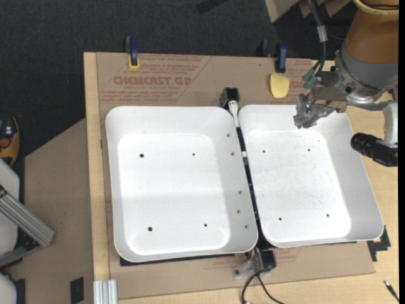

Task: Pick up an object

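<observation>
A small pale yellow object (279, 85) lies on the cardboard sheet behind the right bin (354, 227), just below a blue clamp. My gripper (307, 117) hangs over the far edge of the right bin, near its back right corner. It is to the right of the yellow object and a little nearer to the camera, apart from it. I see nothing held under the gripper.
The left bin (120, 189) and the right bin sit side by side, joined by a black strip (243, 163). Blue clamps (132, 49) pin the cardboard at the back. A black fitting (373, 147) juts in at the right bin's right rim.
</observation>
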You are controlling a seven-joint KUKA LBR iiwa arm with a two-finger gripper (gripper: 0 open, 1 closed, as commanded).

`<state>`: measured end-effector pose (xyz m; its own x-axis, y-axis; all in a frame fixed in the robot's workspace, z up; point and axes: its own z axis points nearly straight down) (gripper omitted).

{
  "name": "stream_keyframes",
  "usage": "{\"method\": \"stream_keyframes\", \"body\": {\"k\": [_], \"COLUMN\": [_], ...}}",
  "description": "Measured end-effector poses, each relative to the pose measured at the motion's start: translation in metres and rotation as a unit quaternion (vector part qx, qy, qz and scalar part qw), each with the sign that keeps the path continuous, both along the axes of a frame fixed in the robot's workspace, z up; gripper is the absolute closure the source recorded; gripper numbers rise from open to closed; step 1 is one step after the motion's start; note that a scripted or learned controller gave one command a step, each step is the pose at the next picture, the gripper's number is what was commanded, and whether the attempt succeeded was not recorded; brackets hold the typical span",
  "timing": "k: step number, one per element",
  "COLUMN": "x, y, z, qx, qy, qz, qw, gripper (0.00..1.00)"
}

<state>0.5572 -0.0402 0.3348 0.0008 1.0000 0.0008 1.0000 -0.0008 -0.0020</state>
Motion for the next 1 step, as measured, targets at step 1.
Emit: {"method": "stream_keyframes", "body": {"k": [1], "x": [-0.0038], "y": [-0.0591], "z": [0.04], "qx": [-0.0023], "qy": [-0.004], "qz": [-0.002], "qw": [1.0], "gripper": [1.0]}}
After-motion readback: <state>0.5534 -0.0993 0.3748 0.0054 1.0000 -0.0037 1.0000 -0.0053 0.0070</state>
